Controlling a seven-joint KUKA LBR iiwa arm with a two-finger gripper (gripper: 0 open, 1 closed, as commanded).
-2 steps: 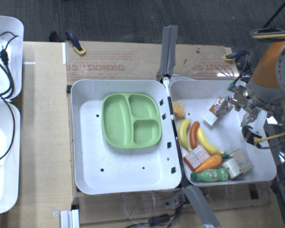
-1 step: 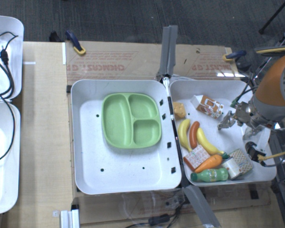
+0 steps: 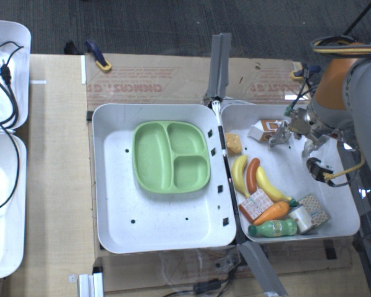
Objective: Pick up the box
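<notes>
Box [image 3: 265, 129]: a small white carton with an orange-brown printed panel, lying tilted in the far part of the right bin, close to the far wall.
Box position: just beside my gripper, on its left; I cannot tell whether they touch.
My gripper [image 3: 281, 136]: low over the far part of the right bin, reaching in from the right. Whether it is spread or pressed together I cannot tell at this angle, and I see nothing clearly between its tips.
My arm [image 3: 349, 98]: grey, with the orange band above the wrist, over the far right corner of the right bin.
Right bin [image 3: 340, 228]: shallow and white, holding the box and a crowd of toy food.
Right bin, left side: a tan, bread-like lump [image 3: 234, 143] near the divider, and below it two bananas [image 3: 239, 174] with a red sausage [image 3: 253, 176] between them.
Right bin, near edge: a red-and-white packet [image 3: 255, 204], a carrot [image 3: 272, 213] lying across it, a green bottle [image 3: 273, 229] along the near wall, a small white-and-green carton [image 3: 302, 219], and a patterned beige block [image 3: 315, 208] beside that.
Left bin [image 3: 111, 228]: shallow and white, holding one item.
Left bin contents: a green divided plate [image 3: 171, 156] with three compartments, resting in the far half of the bin.
Bench [image 3: 55, 166]: light wood, with brown cardboard [image 3: 142, 79] behind the bins.
</notes>
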